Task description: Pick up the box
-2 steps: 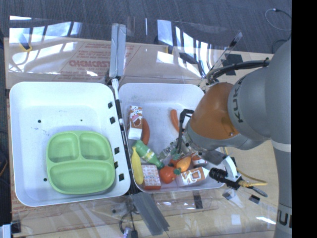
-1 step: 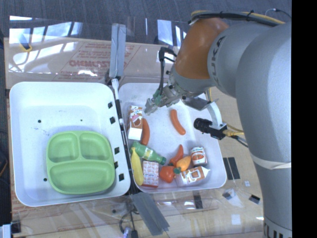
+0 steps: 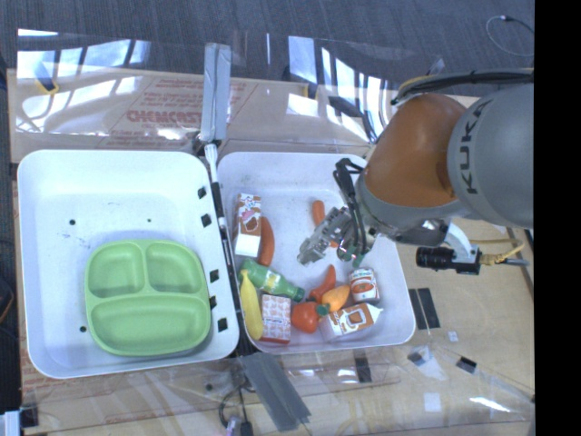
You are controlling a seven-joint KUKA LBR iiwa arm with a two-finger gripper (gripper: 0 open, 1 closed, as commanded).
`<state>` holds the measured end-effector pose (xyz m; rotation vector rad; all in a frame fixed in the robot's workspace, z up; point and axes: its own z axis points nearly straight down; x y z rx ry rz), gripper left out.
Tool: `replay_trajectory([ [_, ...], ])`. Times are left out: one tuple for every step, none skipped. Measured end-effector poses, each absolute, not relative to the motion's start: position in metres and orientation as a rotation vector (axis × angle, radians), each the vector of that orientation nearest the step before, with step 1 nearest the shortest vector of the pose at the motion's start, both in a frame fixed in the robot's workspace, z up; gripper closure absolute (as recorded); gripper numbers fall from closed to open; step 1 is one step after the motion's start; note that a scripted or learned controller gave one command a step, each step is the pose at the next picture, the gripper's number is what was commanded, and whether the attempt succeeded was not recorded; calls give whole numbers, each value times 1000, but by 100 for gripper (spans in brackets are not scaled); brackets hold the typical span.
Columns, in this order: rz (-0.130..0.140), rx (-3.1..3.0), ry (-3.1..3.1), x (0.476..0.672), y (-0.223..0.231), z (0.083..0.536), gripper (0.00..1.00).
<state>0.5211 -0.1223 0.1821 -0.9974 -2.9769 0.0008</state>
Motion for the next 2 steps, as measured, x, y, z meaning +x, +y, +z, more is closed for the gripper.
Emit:
replay_trajectory([
  [1,-1266,-2873,566,-128,91,100],
  [2,-1621,-2690,483,-107,91,100],
])
